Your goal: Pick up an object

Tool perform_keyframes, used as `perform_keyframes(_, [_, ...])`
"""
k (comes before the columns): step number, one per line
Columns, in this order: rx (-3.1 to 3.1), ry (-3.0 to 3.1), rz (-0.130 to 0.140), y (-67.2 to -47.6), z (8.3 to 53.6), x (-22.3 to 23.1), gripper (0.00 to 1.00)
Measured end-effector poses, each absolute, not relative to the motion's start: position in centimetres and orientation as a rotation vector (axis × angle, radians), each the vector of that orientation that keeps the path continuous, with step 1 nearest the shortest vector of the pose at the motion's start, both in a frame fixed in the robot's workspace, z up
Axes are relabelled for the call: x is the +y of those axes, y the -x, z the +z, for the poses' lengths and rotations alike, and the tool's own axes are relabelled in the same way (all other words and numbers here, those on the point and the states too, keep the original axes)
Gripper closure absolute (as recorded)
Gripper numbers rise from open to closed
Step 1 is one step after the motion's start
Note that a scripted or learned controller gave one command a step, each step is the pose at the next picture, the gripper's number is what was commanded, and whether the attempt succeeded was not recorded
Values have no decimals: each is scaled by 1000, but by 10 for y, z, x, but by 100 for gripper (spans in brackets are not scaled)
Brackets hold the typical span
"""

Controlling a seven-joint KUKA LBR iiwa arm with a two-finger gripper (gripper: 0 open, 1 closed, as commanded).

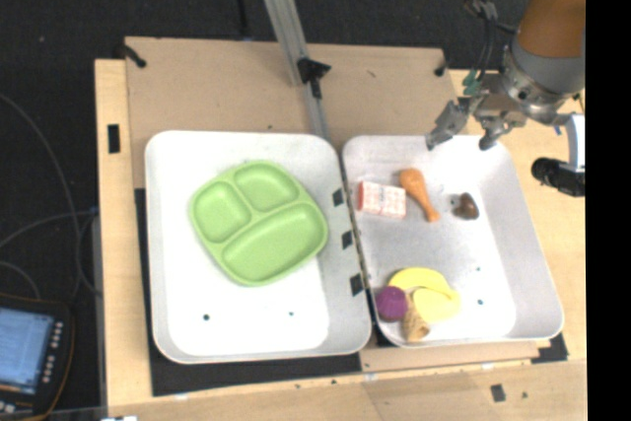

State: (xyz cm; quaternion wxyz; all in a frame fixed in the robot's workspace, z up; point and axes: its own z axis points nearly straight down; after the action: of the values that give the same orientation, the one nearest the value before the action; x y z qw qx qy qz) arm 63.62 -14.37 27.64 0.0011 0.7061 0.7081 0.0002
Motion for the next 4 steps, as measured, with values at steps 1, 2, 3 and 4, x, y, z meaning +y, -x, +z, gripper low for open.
perform_keyframes(1, [2223, -2216, 0, -636, 276, -144, 0])
perform_keyframes(2, [2223, -2219, -5, -638, 234, -142, 0])
perform_keyframes(3, [2222, -2222, -5, -636, 192, -143, 0])
perform_keyframes(4, [2222, -2224, -6, -632, 131, -138, 0])
